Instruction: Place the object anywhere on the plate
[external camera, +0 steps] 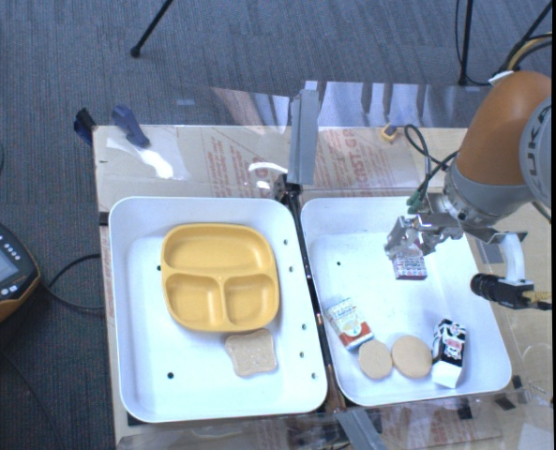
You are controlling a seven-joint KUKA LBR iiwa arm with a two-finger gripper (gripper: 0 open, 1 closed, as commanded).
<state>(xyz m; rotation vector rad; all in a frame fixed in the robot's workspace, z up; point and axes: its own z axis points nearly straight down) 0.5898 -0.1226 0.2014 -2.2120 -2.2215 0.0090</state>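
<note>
— Where do we see the end effector (411,242)?

— Over the right bin (484,368), near its middle. We see a small packet with red print (410,267) hanging between its fingers, so it is closed on that packet, lifted clear of the bin floor as far as we can judge.

— And the plate (219,277)?

— The yellow divided plate lies in the left bin (132,382), well apart from the packet. A slice of toast (251,352) lies just below it, touching its lower rim.

— What else do we find in the right bin?

— A red and white carton (348,322) lying tilted, two round biscuits (394,356) side by side, and a black and white carton (448,351) near the right corner.
</note>
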